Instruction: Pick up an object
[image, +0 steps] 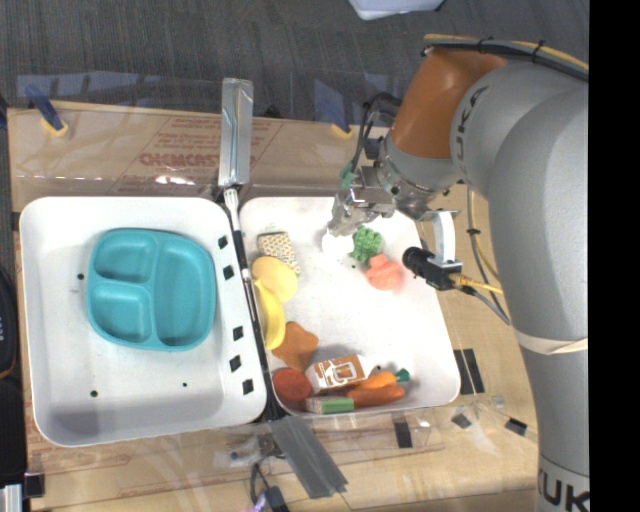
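- We are seeing the grey arm reaching in from three o'clock, its orange band sitting above the wrist.
- The gripper is hanging over the right bin, toward its twelve o'clock edge; whether it is released or clenched, we cannot tell.
- A green toy is lying just beside the gripper at its four o'clock, with a pink toy touching it further toward five o'clock.
- Along the right bin's nine o'clock wall, a yellow banana is lying near a checkered piece.
- At six o'clock, an orange carton and a carrot are crowding together.
- The left bin is holding a teal divided plate.
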